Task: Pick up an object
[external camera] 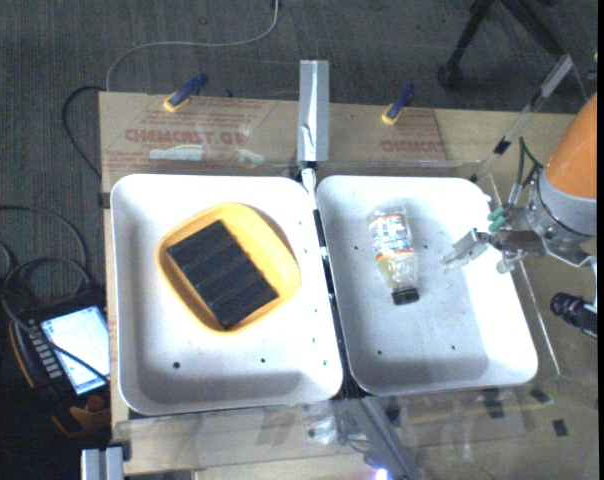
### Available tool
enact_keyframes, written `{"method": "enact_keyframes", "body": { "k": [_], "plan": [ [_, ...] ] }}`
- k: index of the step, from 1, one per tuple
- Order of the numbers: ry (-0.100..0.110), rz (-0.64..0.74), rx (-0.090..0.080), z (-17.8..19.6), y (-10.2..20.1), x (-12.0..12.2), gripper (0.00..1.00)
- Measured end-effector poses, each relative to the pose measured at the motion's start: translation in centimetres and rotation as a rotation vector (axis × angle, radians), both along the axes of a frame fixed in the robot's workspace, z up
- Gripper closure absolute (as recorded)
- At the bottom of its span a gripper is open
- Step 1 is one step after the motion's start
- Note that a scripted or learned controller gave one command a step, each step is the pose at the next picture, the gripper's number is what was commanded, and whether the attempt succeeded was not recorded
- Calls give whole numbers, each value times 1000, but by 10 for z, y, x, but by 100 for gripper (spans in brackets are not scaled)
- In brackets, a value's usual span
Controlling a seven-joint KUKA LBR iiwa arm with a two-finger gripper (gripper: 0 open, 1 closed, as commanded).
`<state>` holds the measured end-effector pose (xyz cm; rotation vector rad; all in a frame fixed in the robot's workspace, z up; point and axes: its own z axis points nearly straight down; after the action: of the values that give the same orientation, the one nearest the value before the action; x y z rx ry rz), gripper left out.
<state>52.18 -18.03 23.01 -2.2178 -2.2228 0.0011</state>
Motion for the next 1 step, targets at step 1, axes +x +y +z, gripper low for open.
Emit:
{"method": "enact_keyframes", "body": {
  "k": [1],
  "plan": [
    [-3, 81, 0, -136, 40, 30, 0]
  ]
}}
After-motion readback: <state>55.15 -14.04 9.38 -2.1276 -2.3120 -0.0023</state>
